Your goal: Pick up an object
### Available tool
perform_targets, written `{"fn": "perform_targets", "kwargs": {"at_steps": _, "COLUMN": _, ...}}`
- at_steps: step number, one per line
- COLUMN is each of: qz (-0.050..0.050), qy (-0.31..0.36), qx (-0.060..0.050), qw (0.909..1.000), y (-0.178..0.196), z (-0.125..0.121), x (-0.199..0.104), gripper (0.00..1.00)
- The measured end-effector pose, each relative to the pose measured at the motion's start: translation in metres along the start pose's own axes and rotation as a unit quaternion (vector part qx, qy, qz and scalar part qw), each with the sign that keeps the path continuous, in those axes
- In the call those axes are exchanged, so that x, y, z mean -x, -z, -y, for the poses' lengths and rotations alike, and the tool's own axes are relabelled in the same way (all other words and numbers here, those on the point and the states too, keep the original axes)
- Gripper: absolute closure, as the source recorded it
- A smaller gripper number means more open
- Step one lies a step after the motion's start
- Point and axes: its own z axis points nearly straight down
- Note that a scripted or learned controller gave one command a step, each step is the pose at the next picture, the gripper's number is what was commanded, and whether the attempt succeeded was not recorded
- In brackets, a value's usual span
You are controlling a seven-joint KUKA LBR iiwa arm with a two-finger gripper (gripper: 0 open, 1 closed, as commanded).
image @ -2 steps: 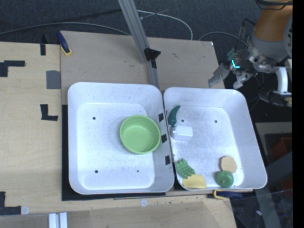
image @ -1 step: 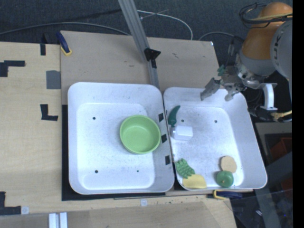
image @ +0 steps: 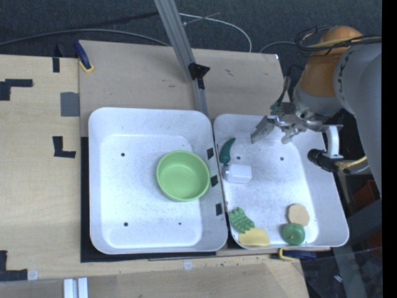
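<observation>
Nearest my camera, along the front edge of the right bin point(image: 322, 185), I see a yellow piece point(image: 255, 237), a green leafy toy point(image: 240, 218) just behind it, a round green object point(image: 293, 233), and a tan round piece point(image: 298, 214) touching that from behind. Farther back in the same bin a small white block point(image: 238, 173) lies near the left wall, with a dark green curved item point(image: 226, 149) just behind it. Any of these could be the pick, and none is in the gripper point(image: 275, 131), which I see hovering over the bin's back edge, its two fingers spread wide apart with nothing between them. From there the grey arm point(image: 347, 79) with its orange band runs off right. Beyond the shared wall, the left bin point(image: 124, 123) holds a light green bowl point(image: 182, 176), upright near its right side.
</observation>
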Motion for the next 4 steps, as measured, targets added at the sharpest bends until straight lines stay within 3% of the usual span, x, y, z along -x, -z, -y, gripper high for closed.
{"fn": "perform_targets", "kwargs": {"at_steps": 1, "qz": 0.0, "qy": 0.0, "qx": 0.0, "qw": 1.0, "y": -0.055, "z": 0.002, "x": -0.001, "gripper": 0.0}}
{"fn": "perform_targets", "kwargs": {"at_steps": 2, "qz": 0.0, "qy": 0.001, "qx": 0.003, "qw": 1.0, "y": -0.041, "z": 0.0, "x": -0.002, "gripper": 1.0}}
{"fn": "perform_targets", "kwargs": {"at_steps": 4, "qz": 0.001, "qy": -0.001, "qx": 0.006, "qw": 1.0, "y": 0.065, "z": 0.005, "x": -0.006, "gripper": 1.0}}
